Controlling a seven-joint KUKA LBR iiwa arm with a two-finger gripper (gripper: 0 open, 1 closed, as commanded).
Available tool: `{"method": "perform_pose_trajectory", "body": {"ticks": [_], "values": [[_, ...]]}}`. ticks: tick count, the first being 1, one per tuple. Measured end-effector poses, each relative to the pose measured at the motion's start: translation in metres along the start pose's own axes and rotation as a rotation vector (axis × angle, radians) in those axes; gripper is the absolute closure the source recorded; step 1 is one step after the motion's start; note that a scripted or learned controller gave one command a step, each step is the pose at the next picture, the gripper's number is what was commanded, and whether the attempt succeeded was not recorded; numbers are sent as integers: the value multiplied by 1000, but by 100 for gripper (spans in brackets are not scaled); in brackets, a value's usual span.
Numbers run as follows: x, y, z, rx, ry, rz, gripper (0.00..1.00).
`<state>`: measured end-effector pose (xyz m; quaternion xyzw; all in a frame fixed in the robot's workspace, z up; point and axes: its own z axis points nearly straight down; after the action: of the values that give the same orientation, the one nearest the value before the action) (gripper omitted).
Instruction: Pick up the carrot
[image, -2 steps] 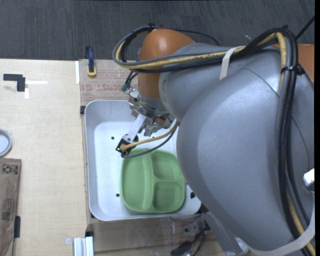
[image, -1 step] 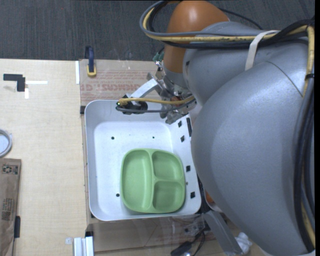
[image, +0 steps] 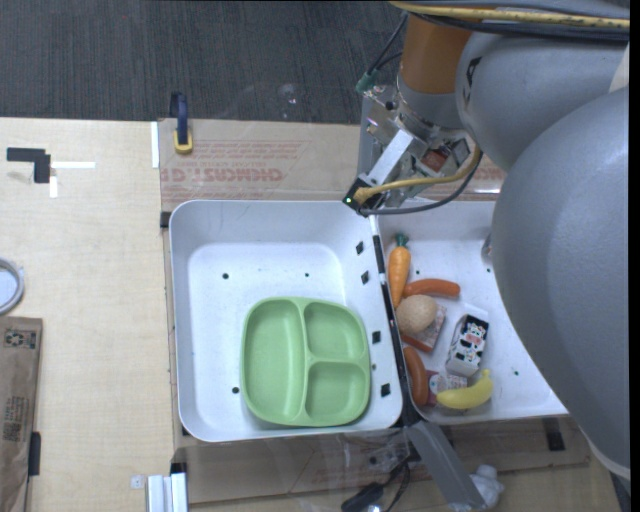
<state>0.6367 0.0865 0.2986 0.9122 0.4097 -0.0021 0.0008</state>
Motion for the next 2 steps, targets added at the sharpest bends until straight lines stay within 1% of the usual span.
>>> {"method": "perform_pose_trajectory", "body": {"ticks": [1,2], "values": [[-31,-33,29,3,-3,193,100],[-125,-9,23,3,-1,294,100]]}}
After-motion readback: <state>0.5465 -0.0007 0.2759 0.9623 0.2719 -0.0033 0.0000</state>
